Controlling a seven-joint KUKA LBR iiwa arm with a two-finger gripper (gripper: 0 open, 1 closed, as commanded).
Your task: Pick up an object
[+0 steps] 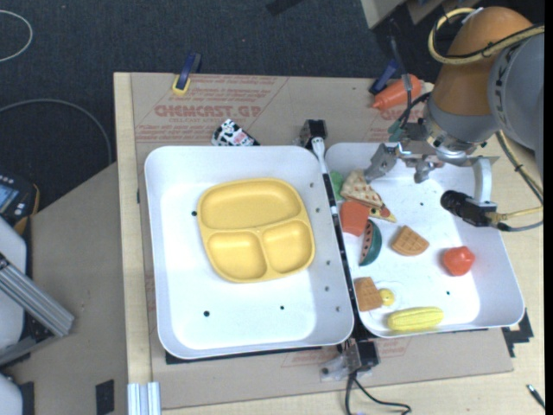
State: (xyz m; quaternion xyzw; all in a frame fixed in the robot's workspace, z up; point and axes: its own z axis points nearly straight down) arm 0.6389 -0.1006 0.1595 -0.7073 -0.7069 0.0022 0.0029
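Pick not yet made, nothing lifted

From the camera view: gripper (399, 160) spread open and holding nothing, poised above the far end of the right bin (501, 271), just beside the toy pizza slice (364, 194); watermelon slice (371, 241), red tomato (457, 260) and corn cob (415, 319) lying untouched on the bin floor; descent, closing and lifting all left to do

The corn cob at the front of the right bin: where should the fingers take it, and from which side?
Probably across the middle of the corn cob, coming straight down: it lies flat and lengthwise along the right bin's front wall, so closing across its narrow width suits it best.
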